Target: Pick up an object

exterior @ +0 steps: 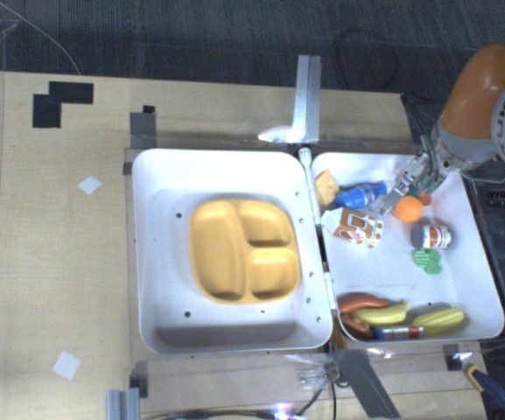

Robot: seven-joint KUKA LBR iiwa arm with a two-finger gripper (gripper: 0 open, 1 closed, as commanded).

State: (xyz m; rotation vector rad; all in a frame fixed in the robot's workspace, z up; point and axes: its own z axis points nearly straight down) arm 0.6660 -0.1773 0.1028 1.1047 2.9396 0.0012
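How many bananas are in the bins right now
2, both in the right bin along its near edge: one banana lies beside a red item, the other banana nearer the right corner. Others may be hidden underneath.

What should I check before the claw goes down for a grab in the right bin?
1. Claw over the right bin: ok, near its upper edge.
2. Target close by: ok, the orange ball and the blue bottle lie just beside it.
3. Anything between the claw tips: cannot tell.
4. Room around the ball: not ok, the small can and bottle crowd it.
5. Yellow divided tray in the left bin out of the way: ok.
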